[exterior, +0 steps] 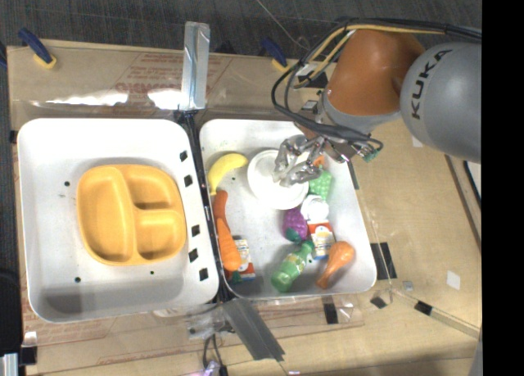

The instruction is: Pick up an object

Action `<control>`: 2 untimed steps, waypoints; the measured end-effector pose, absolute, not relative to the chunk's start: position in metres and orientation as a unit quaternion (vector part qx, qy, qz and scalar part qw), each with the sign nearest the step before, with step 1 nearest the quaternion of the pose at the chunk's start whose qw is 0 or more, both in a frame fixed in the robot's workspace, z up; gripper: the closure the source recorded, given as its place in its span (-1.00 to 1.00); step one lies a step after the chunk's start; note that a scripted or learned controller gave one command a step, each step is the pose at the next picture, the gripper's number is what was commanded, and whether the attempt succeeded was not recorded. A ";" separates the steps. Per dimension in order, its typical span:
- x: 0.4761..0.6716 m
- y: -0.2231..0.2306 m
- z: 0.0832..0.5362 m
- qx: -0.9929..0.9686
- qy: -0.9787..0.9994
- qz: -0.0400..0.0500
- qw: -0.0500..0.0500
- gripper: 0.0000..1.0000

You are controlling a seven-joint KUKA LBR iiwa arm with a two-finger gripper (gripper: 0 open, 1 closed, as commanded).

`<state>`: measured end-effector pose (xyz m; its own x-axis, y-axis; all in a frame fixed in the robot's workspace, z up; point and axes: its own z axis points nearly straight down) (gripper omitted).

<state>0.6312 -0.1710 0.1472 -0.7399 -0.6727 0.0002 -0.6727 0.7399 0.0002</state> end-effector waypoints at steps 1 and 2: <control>0.659 -0.208 0.264 0.209 -0.978 0.003 -0.005 1.00; 0.634 -0.154 0.221 0.205 -0.979 -0.001 0.000 1.00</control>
<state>0.6341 -0.1537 0.2209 -0.9157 -0.4018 0.0001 -0.4018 0.9157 0.0020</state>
